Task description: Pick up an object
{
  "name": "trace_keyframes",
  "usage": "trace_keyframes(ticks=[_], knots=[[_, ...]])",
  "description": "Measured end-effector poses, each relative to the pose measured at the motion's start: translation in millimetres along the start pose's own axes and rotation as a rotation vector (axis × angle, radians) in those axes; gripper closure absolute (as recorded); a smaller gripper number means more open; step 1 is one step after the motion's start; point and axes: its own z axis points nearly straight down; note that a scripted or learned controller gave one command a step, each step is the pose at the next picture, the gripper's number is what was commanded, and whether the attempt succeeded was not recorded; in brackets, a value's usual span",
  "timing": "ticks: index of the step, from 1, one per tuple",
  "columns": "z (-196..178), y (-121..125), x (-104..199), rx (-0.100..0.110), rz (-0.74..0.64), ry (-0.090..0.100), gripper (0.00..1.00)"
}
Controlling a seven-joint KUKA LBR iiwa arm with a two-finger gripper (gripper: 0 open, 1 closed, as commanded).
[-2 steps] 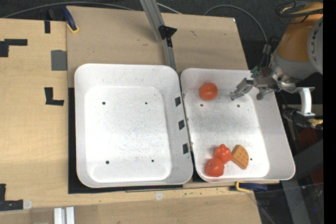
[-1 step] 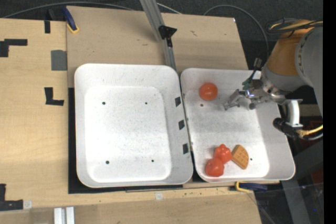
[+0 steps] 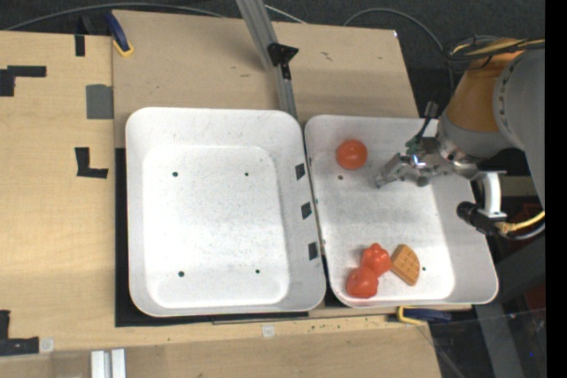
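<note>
In the right bin (image 3: 461,235) an orange-red ball (image 3: 352,155) lies near the far left corner. At the near edge of that bin two red pieces (image 3: 376,258) (image 3: 361,282) sit touching each other, with a tan waffle-like piece (image 3: 406,264) just to their right. My gripper (image 3: 384,176) hangs over the upper middle of the right bin, pointing left. It is a short way right of the ball and slightly nearer the front, apart from it. Nothing shows in its grasp.
The left bin (image 3: 142,190) lies beside the right one, their rims meeting in the middle. A slanted metal pole (image 3: 252,0) rises from behind the bins. The grey arm with its orange band (image 3: 474,97) comes in over the right bin's far right corner.
</note>
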Motion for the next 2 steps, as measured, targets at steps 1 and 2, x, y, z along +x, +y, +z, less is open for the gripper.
trace_keyframes(ticks=[1,2], knots=[[-10,0,1,0.000,-0.001,0.000,1.00],[-62,-9,0,-0.006,0.002,0.000,1.00]])
